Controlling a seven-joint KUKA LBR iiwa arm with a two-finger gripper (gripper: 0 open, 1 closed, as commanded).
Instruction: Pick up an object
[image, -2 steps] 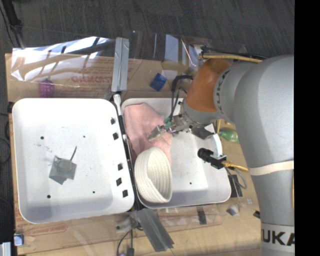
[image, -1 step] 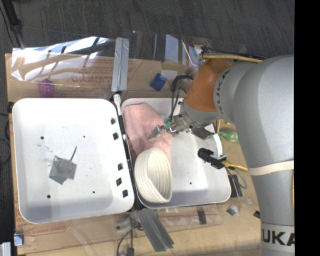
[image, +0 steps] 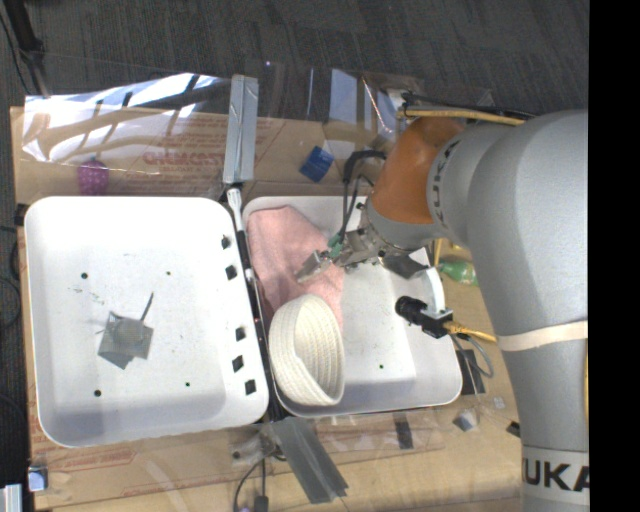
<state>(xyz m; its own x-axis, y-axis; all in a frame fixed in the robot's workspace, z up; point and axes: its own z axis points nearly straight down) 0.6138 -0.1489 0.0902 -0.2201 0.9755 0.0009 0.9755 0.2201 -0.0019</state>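
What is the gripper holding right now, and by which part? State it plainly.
It cannot be told. The gripper sits low over the pink cloth in the right bin, but the view does not show any cloth caught between its fingertips. The coiled white rope lies apart, untouched.

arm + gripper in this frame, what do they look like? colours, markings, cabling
The arm is a bulky rounded body in light grey, with an orange band just above the wrist. Part of the black KUKA lettering shows low on the casing, and a thin pale seam rings the body above it. Dark cables loop beside the orange band. The gripper is small, dark metal with a green spot near its base.
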